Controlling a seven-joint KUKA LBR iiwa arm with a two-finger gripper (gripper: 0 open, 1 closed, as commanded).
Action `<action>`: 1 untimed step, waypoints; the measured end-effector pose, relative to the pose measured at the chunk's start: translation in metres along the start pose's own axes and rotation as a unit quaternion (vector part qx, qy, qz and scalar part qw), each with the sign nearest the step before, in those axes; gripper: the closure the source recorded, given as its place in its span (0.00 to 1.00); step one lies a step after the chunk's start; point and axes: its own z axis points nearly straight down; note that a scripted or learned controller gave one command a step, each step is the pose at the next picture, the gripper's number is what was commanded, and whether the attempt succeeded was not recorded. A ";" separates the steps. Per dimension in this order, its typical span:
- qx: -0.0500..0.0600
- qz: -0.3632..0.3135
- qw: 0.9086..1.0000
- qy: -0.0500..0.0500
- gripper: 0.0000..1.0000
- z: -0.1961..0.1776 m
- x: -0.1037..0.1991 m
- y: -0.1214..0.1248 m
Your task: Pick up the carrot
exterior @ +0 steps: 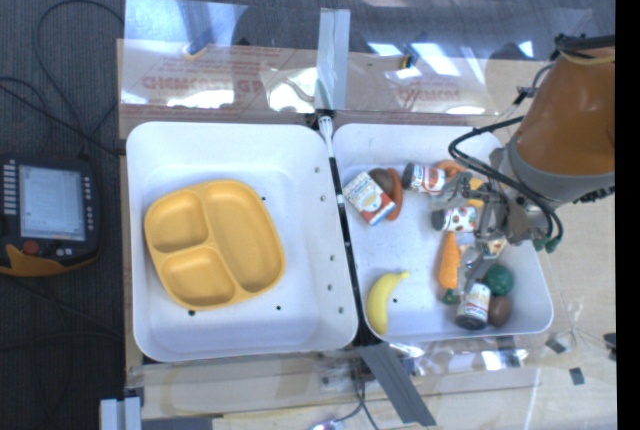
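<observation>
At the far left, on the dark floor, you see a teach pendant (48, 215) with its cable looping upward. Moving right, the left bin (230, 338) holds a yellow divided plate (212, 242) with three compartments, set toward the bin's left half. Across the centre divider, the right bin (420, 318) holds a small carton (367, 196) near its upper left, with a reddish sausage-shaped item (392, 190) touching the carton's right side, and a banana (383, 298) near the lower left corner. Next you find the carrot (449, 263), orange, lying nearly upright in the middle of the right bin, just left of the gripper (492, 236). Whether the gripper has hold of anything, you cannot tell. A small can (474, 306) and a green item (498, 280) lie just below the gripper. The arm (570, 123) enters from the right.
</observation>
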 end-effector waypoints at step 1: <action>-0.001 0.075 0.997 0.004 0.00 0.108 -0.043 -0.012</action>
